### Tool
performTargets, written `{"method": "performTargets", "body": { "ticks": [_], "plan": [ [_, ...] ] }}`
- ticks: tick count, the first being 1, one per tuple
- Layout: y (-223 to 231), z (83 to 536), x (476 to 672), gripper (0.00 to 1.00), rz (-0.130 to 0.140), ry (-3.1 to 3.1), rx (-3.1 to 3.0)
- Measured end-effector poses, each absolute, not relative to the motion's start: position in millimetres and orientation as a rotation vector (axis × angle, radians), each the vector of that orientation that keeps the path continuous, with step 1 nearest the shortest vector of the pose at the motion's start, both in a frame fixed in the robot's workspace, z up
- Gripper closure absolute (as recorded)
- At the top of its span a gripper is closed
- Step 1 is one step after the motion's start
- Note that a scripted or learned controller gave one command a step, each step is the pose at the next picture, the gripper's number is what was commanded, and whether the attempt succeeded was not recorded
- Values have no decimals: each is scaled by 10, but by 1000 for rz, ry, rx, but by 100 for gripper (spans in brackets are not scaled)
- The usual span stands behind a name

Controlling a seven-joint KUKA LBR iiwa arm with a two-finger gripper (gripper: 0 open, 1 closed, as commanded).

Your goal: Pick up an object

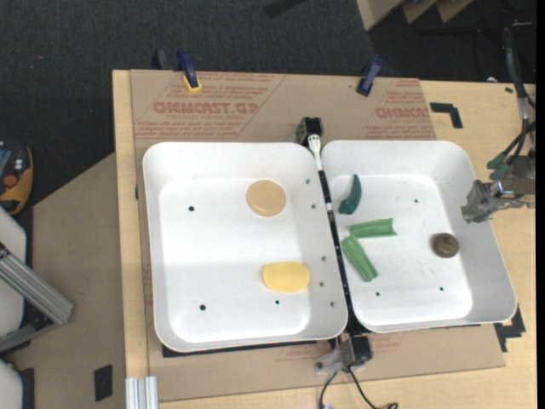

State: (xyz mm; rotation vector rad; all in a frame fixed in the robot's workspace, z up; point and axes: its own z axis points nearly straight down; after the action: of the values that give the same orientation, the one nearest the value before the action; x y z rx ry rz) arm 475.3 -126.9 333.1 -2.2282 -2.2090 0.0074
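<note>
From my station I use the divider [325,196] between the two white bins as my landmark. Nearest me, left of it, a yellow oval piece [285,277] lies in the left bin [162,254]. Just right of the divider, in the right bin [490,288], a light green block [359,257] lies slanted, with a second green block [372,228] just beyond it. Well to the right sits a small brown round piece [444,244]. Further back, a dark teal curved piece [351,195] rests near the divider, and a tan disc [266,198] lies left of it. The gripper [479,204] hangs over the right bin's far-right rim; I cannot tell its state, and nothing shows between its tips.
</note>
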Motion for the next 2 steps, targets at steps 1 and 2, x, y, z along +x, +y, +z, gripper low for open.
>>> {"method": "performTargets", "body": {
  "ticks": [1,2],
  "plan": [
    [-1133,5454,5069,100,-20,-2239,-2232],
    [-406,5357,4783,100,-1,-2228,-2211]
  ]
}}
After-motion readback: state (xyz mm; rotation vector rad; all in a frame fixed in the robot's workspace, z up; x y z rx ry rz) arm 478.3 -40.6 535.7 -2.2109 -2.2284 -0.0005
